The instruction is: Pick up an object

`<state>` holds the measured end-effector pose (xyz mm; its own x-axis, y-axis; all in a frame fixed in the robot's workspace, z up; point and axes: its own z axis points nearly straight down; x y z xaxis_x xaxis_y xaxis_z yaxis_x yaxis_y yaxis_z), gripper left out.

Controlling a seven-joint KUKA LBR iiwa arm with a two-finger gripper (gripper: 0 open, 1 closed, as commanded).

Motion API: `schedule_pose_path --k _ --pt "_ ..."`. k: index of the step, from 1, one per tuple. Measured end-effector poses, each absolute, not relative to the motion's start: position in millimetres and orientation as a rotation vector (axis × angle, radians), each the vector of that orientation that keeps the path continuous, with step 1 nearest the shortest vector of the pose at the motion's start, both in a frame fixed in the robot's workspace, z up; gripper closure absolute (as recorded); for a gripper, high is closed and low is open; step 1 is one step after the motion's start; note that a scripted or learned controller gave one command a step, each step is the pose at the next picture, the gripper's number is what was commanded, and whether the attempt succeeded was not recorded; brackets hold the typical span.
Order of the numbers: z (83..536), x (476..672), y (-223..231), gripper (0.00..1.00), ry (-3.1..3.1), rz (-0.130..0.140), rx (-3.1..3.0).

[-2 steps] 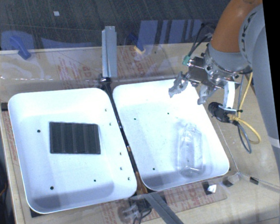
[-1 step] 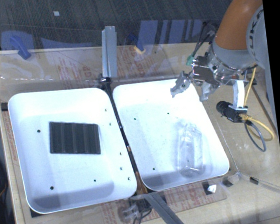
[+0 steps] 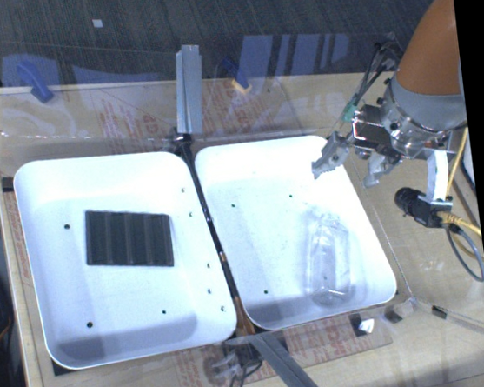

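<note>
1. The table (image 3: 112, 130) carries two white bins side by side, so each thing lies in a shallow tray where the arm can reach it from above.
2. The left bin (image 3: 41, 195) holds a dark ribbed pad (image 3: 128, 238), lying flat near its middle.
3. The right bin (image 3: 255, 230) holds a clear bottle (image 3: 327, 257), lying on its side at the near right part. It is transparent and hard to see against the white floor.
4. The claw (image 3: 348, 159) hangs over the far right corner of the right bin. Its two fingers stand apart, one at the left and one at the right, and nothing is between them.
5. I judge that the bottle is the closer target, because it lies nearer to the claw than the pad. It is round and smooth, so it can roll or slip when the fingers close.
</note>
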<state>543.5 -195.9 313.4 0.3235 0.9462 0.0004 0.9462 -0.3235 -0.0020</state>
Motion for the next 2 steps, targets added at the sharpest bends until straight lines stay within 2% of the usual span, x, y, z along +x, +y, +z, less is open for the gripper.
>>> schedule_pose_path --k 1,2 --pt "327.2 540.5 -198.7 0.00 -1.868 -0.001 -2.528" --pt "365.1 516.3 -203.8 0.00 -1.820 -0.001 -2.563"
